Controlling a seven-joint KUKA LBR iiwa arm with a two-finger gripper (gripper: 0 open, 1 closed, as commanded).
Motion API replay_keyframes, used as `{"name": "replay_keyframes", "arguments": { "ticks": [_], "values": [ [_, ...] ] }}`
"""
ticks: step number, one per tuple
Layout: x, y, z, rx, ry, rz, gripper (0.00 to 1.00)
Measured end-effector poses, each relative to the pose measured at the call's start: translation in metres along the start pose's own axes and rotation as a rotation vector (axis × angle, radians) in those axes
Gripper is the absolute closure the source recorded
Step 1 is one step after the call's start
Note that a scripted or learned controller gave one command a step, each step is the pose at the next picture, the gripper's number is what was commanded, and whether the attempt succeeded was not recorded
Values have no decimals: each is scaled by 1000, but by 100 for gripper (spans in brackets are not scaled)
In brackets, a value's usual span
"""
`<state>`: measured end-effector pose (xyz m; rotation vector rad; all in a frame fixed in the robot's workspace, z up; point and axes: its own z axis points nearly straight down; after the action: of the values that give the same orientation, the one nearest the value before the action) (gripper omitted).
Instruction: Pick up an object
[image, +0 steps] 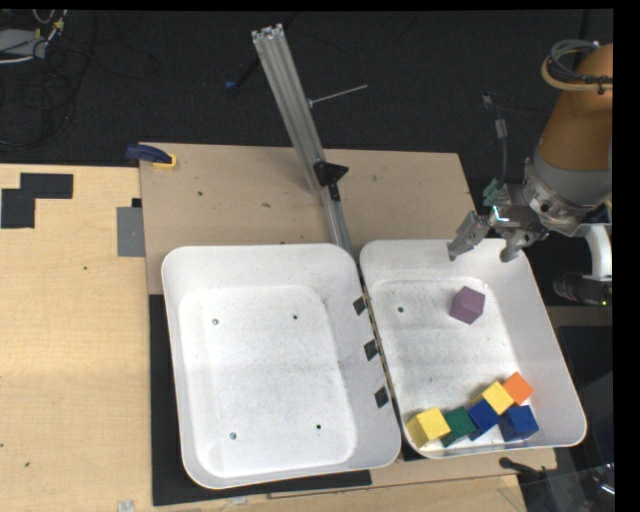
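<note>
The purple block (467, 304) is a small cube-like piece, matte violet, with a lighter top face and a darker side toward the lower left; it lies alone on the floor of the right bin (555, 350), in the bin's upper half, well apart from the other pieces. The claw (492, 241) hangs at the bin's far rim, up and slightly right of the purple block and not touching it; its two grey fingers are spread wide, one pointing down-left and one down-right, with nothing between them. Above it the arm's grey wrist and orange band (577, 120) come in from the right. Along the near right corner of the same bin a cluster of blocks sits packed together: a yellow block (431, 425) at the left end, a green block (460, 424) just beside it, a blue block (482, 416), a second yellow block (498, 398), an orange block (518, 387) at the upper right end and a dark blue block (518, 423) below it. The left bin (190, 300) sits beside the right one on the tan counter (240, 195), and a slanted metal rail (295, 105) rises from between the bins toward the upper left.
</note>
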<state>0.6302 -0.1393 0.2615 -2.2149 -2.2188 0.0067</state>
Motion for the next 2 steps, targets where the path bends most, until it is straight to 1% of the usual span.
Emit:
{"name": "replay_keyframes", "arguments": {
  "ticks": [1,2],
  "values": [
    [0,1,-3,-4,-1,-1,0],
    [7,9,50,0,0,-3,0]
  ]
}}
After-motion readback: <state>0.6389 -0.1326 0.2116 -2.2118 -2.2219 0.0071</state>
